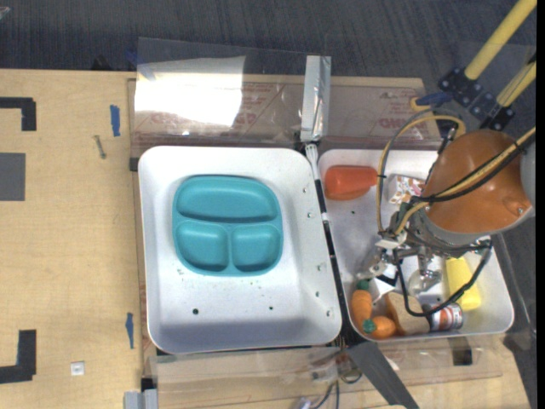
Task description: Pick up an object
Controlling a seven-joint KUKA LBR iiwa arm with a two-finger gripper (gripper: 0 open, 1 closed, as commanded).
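Your hand (407,258) hangs low inside the right bin (502,313), under the orange-banded wrist (473,186); cables and metal parts crowd it, so you cannot tell how it is set or whether it touches anything. Objects ring it: a red-orange piece (349,181) at eleven o'clock, a yellow block (461,281) at three, a carrot (364,307) at seven. At nine o'clock, the left bin (162,254) holds a teal divided tray (227,224).

Right bin crowded, left bin roomy.
Right bin (504,313) near edge packed; left bin (162,177) bare around teal tray (227,223).
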